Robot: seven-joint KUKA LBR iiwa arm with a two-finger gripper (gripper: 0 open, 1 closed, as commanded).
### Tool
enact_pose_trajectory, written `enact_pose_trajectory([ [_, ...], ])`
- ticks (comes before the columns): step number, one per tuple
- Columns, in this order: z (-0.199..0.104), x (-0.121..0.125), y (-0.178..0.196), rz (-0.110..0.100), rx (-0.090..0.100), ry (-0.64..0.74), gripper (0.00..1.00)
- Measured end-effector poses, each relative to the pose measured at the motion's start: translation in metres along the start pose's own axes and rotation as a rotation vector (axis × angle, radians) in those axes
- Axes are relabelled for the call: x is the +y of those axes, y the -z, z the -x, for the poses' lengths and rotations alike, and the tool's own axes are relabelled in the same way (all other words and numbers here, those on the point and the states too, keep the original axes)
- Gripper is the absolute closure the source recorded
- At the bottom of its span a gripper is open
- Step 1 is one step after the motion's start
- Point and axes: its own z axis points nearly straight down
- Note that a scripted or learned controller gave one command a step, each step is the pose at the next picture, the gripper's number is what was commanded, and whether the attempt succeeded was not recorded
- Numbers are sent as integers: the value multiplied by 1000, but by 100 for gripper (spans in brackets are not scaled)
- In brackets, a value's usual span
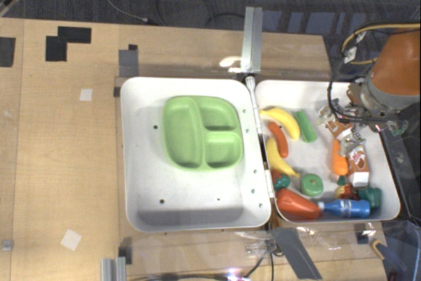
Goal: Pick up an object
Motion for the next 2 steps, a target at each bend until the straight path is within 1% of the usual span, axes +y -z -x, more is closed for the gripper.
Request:
enact_pose_trajectory([
  [1,-21,31,-12,-3,-4,-56,0],
  [2,-42,63,-11,-5,-6,-108,0],
])
